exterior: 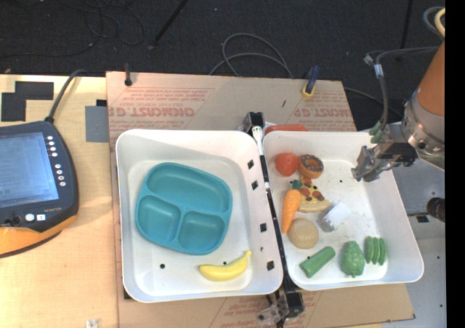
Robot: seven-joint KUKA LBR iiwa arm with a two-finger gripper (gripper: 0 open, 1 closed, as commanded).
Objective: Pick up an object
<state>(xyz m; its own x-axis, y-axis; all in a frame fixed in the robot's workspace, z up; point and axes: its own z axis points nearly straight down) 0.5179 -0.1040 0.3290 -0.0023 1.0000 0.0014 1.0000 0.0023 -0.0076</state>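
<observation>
Scanning the desk (87,112) from its left side: a teach pendant (33,177) with a lit screen lies outside the bins.
Left bin (127,152): holds a teal divided plate (184,207), and a yellow banana (225,268) lies near the bin's front edge, its long axis running roughly left to right, its curve opening upward in the view.
Right bin (403,246): holds the cluster of toy foods that the task could draw from.
Carrot (290,206): orange, long axis running from upper right to lower left, green top up by the pizza slice (314,198), narrow tip pointing toward the front.
Back row: a red tomato (286,164) and a round orange-brown piece (312,166) sit side by side near the bin's back left.
Middle: a pale round piece (303,233) lies just beside the carrot's tip; a small grey-white block (332,214) lies to its right.
Front row: a green cucumber (317,261) lies on a diagonal, then a green broccoli-like piece (353,258), then a green pea pod (375,249).
Gripper (365,168): hovers over the right bin's back right part; whether its fingers are apart or together, I cannot tell, and nothing visible sits between them.
Key relation: the grey-white block is the nearest object, lying forward and to the left of the gripper; the carrot lies farther left, well apart.
Judgement: no object is picked yet; a reach left and down looks needed.
</observation>
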